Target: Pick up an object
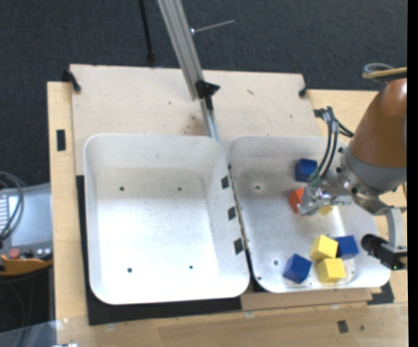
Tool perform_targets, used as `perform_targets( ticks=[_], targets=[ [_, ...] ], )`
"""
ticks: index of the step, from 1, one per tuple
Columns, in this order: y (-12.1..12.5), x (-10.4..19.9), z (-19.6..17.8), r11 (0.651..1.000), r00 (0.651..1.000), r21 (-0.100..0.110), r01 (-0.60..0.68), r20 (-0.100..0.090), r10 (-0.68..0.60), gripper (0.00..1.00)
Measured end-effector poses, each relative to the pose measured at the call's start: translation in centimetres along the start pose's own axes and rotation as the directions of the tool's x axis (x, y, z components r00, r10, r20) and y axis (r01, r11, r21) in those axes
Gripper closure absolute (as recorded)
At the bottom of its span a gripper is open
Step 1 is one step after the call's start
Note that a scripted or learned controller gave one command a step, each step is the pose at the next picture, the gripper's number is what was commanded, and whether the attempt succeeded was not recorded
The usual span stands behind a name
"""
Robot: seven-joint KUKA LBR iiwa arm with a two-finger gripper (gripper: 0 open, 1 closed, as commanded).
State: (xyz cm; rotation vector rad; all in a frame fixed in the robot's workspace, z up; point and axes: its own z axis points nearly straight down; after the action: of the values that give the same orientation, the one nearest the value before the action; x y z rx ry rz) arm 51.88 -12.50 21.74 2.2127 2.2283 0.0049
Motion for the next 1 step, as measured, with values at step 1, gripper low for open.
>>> perform_targets(
  ticks=[1],
  targets=[
    [-0.22,5.15,-0.68,1.000,1.000,0.002,0.002,-0.001,-0.002,1.00]
  ],
)
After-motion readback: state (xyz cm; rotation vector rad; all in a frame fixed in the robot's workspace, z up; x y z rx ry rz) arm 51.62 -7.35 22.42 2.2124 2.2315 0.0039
